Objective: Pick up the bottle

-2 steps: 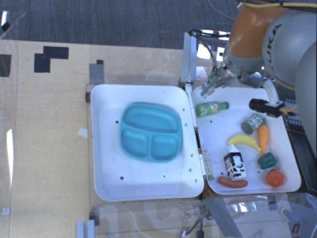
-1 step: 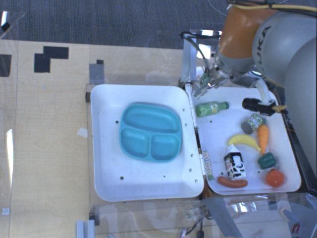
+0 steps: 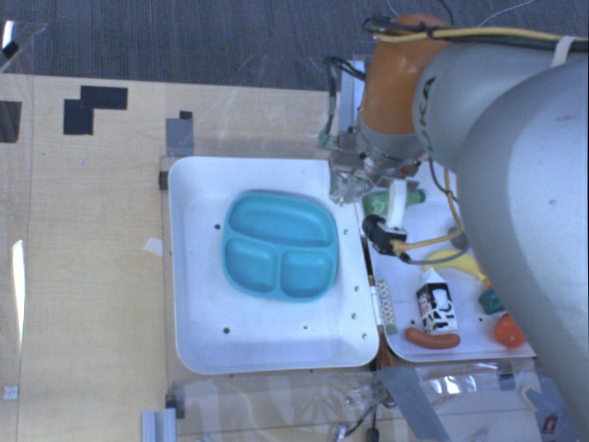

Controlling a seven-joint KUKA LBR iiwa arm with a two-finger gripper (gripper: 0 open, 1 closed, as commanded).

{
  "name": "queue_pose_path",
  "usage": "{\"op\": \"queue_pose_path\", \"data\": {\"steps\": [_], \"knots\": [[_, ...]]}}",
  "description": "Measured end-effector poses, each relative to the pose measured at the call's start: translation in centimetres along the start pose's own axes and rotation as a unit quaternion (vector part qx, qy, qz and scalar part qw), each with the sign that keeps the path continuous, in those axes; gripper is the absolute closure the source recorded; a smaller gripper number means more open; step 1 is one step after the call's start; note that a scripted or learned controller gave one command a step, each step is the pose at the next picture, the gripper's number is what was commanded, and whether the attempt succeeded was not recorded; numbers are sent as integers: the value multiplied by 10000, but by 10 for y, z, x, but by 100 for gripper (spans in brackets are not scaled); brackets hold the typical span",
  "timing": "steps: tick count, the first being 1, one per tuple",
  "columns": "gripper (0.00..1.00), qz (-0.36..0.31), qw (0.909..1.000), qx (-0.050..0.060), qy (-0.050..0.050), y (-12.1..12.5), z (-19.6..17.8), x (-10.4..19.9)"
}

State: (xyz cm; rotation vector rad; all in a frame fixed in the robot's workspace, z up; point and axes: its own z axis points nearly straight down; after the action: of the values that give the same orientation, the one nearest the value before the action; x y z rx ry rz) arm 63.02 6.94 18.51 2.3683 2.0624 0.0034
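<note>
The camera view looks down on a pale wooden table (image 3: 83,274) that carries two shallow white bins side by side. In the left bin (image 3: 198,330) we see a blue divided tray (image 3: 279,244) lying flat near the middle. The right bin (image 3: 405,343) is largely covered by the grey arm (image 3: 515,173), which reaches in from the right with its orange band (image 3: 396,72) above the wrist. The gripper (image 3: 354,187) hangs over the far left corner of the right bin, close to the wall the two bins share; we cannot tell whether it is parted or closed, since the wrist hides that part. We take the bottle (image 3: 435,304) to be the small white one with a dark label and a pointed cap, lying near the front of the right bin, well apart from the gripper. Just in front of it lies a sausage (image 3: 433,341), to its right an orange-red piece (image 3: 506,331), and beyond it a yellow piece (image 3: 465,263); something green (image 3: 405,196) sits beside the wrist. To do this step well, we judge the arm should travel toward the near side, centre above the bottle's body, align across its narrow width, and descend without clipping the sausage.
</note>
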Motion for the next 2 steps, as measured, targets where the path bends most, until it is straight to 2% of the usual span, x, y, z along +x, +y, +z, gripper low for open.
{"op": "queue_pose_path", "data": {"steps": [1,2], "knots": [[0,-4,10000,-2,-1,0,0,0],[0,1571,9876,4,-4,-3,0,-26]]}}
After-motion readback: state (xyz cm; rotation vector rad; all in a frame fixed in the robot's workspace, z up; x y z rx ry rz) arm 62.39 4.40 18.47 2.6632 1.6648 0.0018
